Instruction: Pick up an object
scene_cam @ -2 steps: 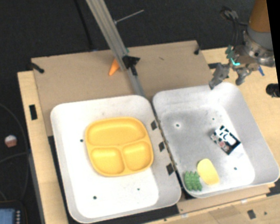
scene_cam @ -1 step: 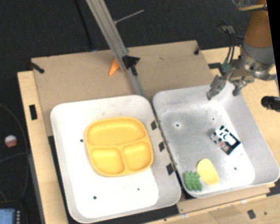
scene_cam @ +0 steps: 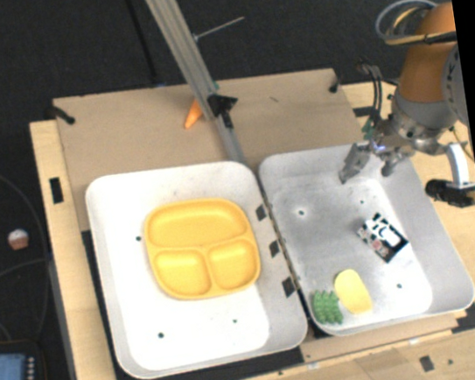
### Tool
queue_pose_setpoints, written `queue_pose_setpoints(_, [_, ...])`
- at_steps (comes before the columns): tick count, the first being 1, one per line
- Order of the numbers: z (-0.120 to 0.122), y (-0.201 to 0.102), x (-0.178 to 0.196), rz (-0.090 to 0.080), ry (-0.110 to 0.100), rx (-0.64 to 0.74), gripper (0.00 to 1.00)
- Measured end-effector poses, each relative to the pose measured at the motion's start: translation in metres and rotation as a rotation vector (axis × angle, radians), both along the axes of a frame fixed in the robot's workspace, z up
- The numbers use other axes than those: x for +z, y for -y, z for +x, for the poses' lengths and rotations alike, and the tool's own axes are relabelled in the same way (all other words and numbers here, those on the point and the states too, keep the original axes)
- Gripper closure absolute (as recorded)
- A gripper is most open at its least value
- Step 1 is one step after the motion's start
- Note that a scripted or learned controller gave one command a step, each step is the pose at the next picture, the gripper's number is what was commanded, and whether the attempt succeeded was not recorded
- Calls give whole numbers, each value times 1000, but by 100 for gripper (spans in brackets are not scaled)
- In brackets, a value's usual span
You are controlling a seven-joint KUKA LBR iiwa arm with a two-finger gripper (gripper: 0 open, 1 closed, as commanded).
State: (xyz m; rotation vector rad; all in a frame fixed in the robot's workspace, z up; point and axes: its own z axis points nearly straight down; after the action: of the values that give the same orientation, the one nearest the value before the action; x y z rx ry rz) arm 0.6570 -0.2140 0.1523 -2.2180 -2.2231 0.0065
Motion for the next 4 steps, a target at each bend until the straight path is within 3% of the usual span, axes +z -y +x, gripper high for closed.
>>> queue_pose_setpoints(1, [-1,1,-53,0,0,0,0])
queue_pose_setpoints(2, [1,2,-37,-5,8,3,100])
queue_pose_setpoints(4, [17,12,62,-1,12,1,100])
